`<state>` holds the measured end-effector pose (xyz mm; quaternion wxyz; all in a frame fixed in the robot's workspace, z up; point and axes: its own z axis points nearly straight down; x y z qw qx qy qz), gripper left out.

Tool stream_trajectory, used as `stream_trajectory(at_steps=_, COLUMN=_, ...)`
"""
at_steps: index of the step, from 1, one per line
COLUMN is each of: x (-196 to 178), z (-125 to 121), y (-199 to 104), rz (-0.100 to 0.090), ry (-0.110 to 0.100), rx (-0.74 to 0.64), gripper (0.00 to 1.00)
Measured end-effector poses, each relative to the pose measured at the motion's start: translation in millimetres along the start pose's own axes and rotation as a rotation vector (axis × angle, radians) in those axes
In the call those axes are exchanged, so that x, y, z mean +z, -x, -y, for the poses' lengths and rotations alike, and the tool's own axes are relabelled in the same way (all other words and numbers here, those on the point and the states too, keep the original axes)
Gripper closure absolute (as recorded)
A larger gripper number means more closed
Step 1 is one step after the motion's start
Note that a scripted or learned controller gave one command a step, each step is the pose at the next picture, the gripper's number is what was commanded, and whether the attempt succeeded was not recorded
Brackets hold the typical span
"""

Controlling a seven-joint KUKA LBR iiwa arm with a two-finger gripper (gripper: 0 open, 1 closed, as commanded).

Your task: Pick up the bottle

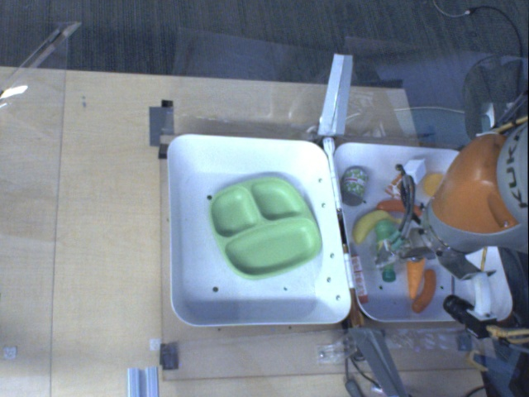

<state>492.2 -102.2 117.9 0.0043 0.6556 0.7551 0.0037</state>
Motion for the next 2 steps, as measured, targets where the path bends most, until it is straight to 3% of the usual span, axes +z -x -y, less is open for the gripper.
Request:
stream_trajectory(at_steps=1, x=-19, z=4, y=8, rz=0.000, ry=-0.005, rx=-0.037, gripper=1.00)
stream_trajectory(at_steps=2, x=-79, z=-6, y=-53, rz=-0.001, ry=-0.004, rx=-0.166, gripper=1.00)
